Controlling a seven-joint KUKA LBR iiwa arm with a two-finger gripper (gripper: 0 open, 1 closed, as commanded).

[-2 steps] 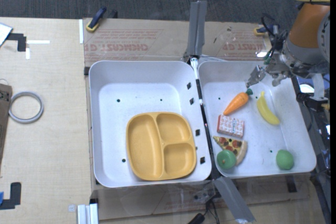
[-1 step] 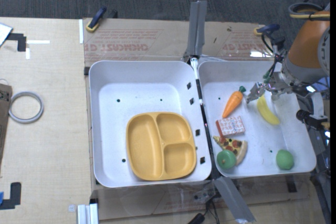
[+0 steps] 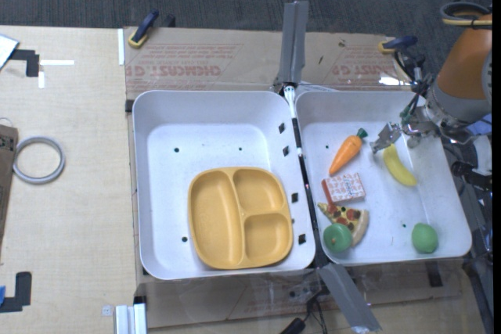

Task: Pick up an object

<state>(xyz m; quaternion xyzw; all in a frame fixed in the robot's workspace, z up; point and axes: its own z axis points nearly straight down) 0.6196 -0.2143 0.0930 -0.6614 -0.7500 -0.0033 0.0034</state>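
Note:
The right bin [image 3: 438, 203] holds several toys: an orange carrot [image 3: 346, 153], a yellow banana [image 3: 399, 167], a red-and-white block [image 3: 344, 188], a pizza slice [image 3: 352, 218], a green apple [image 3: 337, 238] and a green lime [image 3: 424, 238]. My gripper [image 3: 385, 138] reaches in from the right and sits between the carrot's leafy top and the banana's upper end, just left of the banana. It is open, with nothing between its fingers.
A yellow divided plate [image 3: 239, 217] lies in the left bin [image 3: 156, 168]. A grey divider post [image 3: 293, 35] stands behind the bins. A roll of tape [image 3: 35, 160] lies on the bench far left. Blue clamps [image 3: 143, 28] sit at the cardboard's back edge.

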